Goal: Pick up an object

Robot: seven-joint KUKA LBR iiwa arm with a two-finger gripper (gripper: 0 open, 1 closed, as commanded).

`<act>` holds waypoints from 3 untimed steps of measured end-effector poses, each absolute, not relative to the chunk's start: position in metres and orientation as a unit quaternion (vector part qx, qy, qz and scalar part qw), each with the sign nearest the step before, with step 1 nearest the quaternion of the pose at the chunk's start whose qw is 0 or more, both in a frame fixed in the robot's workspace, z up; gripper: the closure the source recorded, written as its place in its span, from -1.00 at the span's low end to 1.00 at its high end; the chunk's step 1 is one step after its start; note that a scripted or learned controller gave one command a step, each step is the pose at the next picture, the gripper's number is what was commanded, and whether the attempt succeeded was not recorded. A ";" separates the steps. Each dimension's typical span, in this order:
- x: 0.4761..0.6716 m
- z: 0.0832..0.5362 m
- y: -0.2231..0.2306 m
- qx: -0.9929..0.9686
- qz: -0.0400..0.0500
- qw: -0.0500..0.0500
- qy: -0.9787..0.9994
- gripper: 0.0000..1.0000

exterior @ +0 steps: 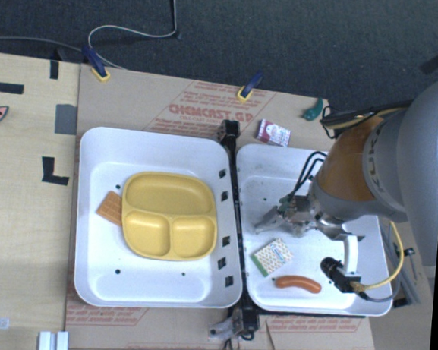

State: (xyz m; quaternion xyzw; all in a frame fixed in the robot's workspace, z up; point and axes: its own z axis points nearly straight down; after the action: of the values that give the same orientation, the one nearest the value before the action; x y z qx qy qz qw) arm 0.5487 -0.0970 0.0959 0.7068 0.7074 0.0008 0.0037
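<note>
Two shallow white bins sit side by side on a sheet of printed cardboard; the left bin [95, 198] holds a yellow divided tray [171, 215], upright, with three compartments, and a tan flat piece [110, 208] pokes out from under the tray's left edge, touching it. The right bin [269, 171] holds a small green-and-white packet [272, 256] near its front, tilted, and just beside it, closer to the front wall, a sausage [297, 284] lying on its side; the two look close but apart. The gripper [270, 222] reaches in from the right, low in the right bin, its tip pointing toward the divider between the bins; it hangs just above the packet's far edge, and nothing shows between its fingers; from here I cannot tell how far they are spread, since the metal blurs together. A small red-and-white wrapper [272, 132] lies on the cardboard behind the right bin.
</note>
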 end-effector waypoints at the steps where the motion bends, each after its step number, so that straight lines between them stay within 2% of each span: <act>1: 0.610 0.086 -0.099 0.707 0.001 0.002 0.708 -1.00; 2: 0.537 0.086 -0.109 0.707 0.000 0.001 0.707 -1.00; 3: 0.498 0.087 -0.096 0.707 0.001 0.004 0.707 -1.00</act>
State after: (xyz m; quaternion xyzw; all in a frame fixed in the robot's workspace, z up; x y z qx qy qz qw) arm 0.4983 -0.0959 0.0865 0.7069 0.7073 0.0014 0.0036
